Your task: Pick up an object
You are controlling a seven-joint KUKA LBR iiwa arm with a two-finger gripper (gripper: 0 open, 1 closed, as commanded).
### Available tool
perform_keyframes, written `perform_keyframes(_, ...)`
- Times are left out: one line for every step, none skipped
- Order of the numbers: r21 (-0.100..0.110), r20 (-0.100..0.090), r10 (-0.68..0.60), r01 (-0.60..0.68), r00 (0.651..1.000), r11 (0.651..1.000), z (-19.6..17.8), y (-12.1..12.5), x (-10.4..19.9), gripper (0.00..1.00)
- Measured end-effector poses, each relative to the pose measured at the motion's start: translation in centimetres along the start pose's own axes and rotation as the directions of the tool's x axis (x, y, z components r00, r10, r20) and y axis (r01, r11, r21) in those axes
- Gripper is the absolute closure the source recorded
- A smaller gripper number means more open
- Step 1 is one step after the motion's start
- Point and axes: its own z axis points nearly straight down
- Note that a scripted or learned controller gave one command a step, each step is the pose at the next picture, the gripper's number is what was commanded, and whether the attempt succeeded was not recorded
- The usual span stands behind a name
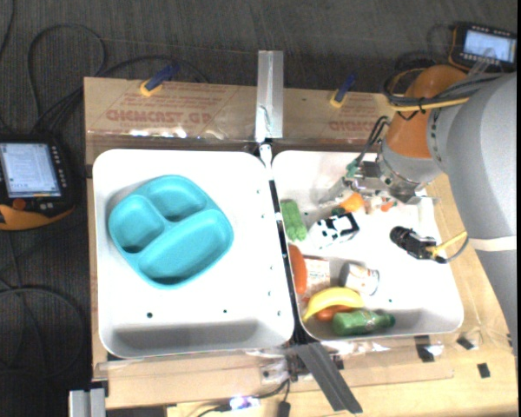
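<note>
My gripper is low over the far part of the right bin, reaching in from the right under the orange wrist band. A small orange object lies right at its tip; whether it is touched is unclear. Just in front lies a black-and-white object, and a green object rests by the bin's left wall. Nearer the front are an orange carrot-like piece, a white and brown cup, a banana and a green bottle.
The left bin holds a blue divided plate. A black cable fitting hangs from the arm over the right bin's right side. A metal divider stands behind the bins. A pendant lies far left.
</note>
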Motion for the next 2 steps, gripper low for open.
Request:
perform_keyframes(0.000, 0.005, -0.001, 0.001, 1.000, 1.000, -1.0, 0.0, -0.1, 1.00)
perform_keyframes(0.010, 0.000, -0.081, 0.081, 0.997, 0.997, -12.2, 3.1, 8.2, 1.00)
